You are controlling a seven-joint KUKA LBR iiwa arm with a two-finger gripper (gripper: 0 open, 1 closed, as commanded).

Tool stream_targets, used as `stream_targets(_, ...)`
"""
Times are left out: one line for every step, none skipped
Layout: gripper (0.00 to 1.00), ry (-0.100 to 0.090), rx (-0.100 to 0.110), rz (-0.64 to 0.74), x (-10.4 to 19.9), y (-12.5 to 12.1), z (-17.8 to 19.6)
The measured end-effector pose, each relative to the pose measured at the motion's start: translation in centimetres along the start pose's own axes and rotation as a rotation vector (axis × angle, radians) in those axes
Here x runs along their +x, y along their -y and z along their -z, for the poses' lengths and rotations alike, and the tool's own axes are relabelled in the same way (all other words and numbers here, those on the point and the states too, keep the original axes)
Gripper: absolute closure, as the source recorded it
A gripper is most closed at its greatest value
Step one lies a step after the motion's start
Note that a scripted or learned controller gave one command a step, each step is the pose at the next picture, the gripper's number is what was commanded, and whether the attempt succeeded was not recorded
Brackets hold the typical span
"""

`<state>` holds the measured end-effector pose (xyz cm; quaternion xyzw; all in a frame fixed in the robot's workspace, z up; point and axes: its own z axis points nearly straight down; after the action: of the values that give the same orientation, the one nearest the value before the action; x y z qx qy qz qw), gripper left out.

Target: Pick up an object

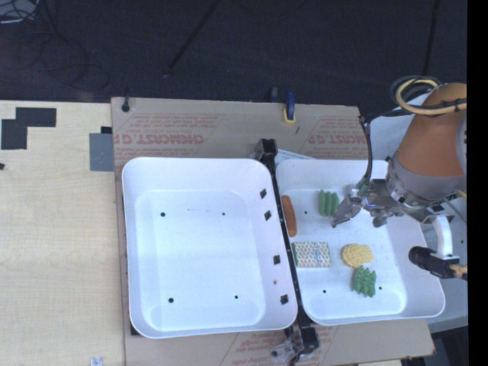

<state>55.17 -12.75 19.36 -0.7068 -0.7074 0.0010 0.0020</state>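
Observation:
The right bin (415,307) holds several small objects. A green piece (328,202) lies near its middle, an orange sausage-shaped piece (289,214) along its left wall, a white patterned block (311,254) below them, a round yellow piece (356,255) beside the block, and a second green piece (364,280) toward the front. My gripper (358,217) hangs over the right bin, just right of the upper green piece and above the yellow one. Its fingers (341,214) are spread open with nothing between them.
The left bin (137,242) sits beside the right one, with black clips (268,152) along the shared wall. Both bins rest on a cardboard sheet (198,132). The grey and orange arm (431,147) covers the right bin's far right corner.

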Motion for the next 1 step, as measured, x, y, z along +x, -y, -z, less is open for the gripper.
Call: stream_targets(0.0,0.006,-0.013,0.003,-3.54,-5.16,7.93)
